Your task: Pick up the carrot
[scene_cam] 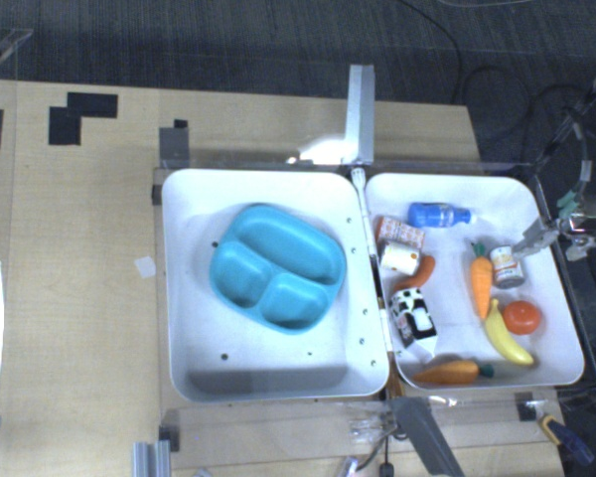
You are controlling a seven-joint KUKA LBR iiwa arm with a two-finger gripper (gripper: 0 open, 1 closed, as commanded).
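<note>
Carrot (481, 284) lies lengthwise in the right bin (536, 202), leafy end toward the far wall, nothing gripping it. We find it hemmed in: a small can (507, 266) touches its right flank, a banana (504, 334) and a tomato (521, 316) crowd its near tip. Its left flank faces bare floor, which we judge the better side for one finger. The gripper (536, 237) sits just right of the carrot, beyond the can, near the bin's right wall; whether its jaws are spread or closed we cannot tell. A second orange item (447, 371) lies nearer, risking confusion.
</note>
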